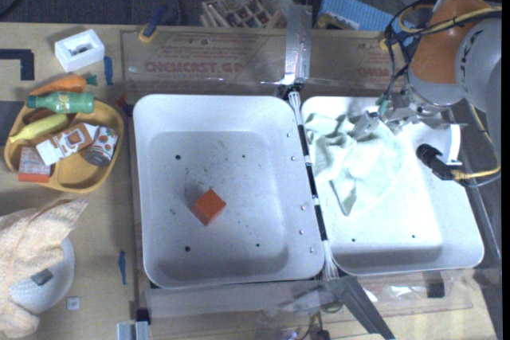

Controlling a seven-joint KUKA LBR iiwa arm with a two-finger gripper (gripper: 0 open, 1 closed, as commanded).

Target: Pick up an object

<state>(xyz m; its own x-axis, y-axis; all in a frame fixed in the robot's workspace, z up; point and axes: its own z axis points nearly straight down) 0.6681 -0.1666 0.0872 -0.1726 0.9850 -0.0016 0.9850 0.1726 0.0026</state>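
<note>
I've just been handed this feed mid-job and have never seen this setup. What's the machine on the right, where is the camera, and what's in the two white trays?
The camera is fixed above the bench, looking down at a slant. The machine is a grey robot arm with an orange band, reaching in from the right. Its two-finger gripper is low over the right shallow white bin, at a crumpled pale green-white cloth. The picture is too blurred there to tell how the jaws stand, or whether they hold the cloth. The left shallow white bin holds a small orange cube. Off to the left, a yellow bowl of toy food sits on the bench; it looks like no part of the job.
</note>
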